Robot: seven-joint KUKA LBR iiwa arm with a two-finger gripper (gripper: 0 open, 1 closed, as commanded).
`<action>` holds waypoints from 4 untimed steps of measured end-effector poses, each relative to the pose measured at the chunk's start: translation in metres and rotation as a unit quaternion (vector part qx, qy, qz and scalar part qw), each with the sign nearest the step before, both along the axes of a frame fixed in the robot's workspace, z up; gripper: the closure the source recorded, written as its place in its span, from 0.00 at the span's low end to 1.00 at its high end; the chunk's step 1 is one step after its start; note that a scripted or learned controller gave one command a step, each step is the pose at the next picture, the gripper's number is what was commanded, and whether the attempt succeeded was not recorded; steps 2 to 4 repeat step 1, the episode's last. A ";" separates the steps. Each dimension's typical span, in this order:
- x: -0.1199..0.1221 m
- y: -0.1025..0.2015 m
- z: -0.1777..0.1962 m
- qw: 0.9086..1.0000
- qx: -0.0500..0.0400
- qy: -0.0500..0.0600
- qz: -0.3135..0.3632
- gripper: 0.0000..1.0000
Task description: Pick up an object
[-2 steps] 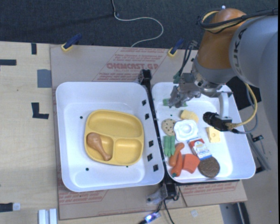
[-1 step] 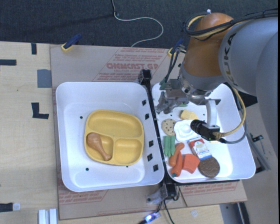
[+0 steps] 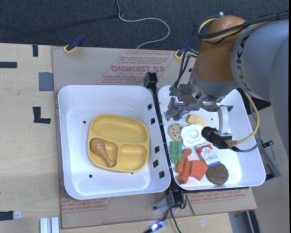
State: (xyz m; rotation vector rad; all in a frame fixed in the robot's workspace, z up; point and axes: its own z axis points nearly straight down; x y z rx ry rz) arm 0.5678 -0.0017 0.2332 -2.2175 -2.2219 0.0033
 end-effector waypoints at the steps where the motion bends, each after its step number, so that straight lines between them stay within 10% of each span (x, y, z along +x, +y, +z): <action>1: 0.008 0.004 -0.018 1.000 -0.001 0.000 0.000 1.00; 4: 0.008 0.004 -0.018 1.000 -0.001 0.000 0.000 1.00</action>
